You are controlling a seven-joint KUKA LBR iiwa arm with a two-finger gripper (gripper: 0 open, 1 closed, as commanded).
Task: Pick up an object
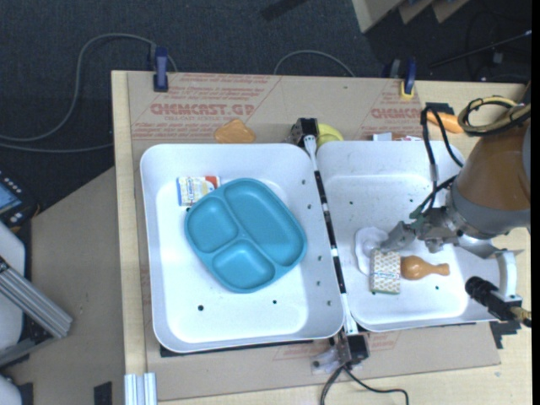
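As the hand (403, 236) hovered in the right bin (371, 167), its grip state unclear, a small patterned packet (386, 272) lay just below: probably light and crushable, best pinched across its narrow sides.

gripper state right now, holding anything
Gripper: cannot be told; it sits low in the right bin, above the small patterned packet and tan wooden piece.
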